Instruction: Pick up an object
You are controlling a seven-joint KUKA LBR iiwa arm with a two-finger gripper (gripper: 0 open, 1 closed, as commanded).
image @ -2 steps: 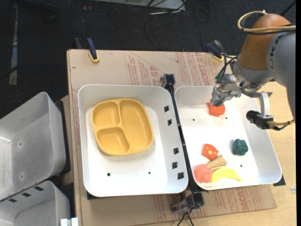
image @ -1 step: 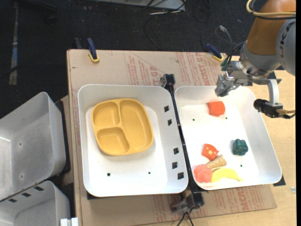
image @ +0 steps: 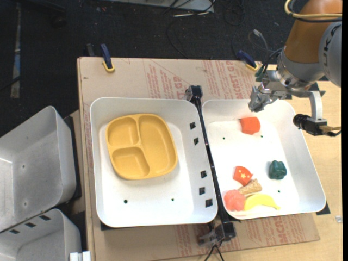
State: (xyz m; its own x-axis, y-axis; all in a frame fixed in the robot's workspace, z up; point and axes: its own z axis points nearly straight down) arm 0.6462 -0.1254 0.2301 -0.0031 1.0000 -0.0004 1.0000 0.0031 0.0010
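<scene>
Red print on cardboard sheet point(image: 163, 72), too faint to read.

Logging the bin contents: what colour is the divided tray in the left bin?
Yellow-orange divided tray, clearest in the camera view.

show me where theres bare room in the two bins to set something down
Free: the left bin floor in front of the yellow tray, and the right bin middle between the orange block and the green toy. Crowded: its near corner, where strawberry, banana and others bunch.
</scene>
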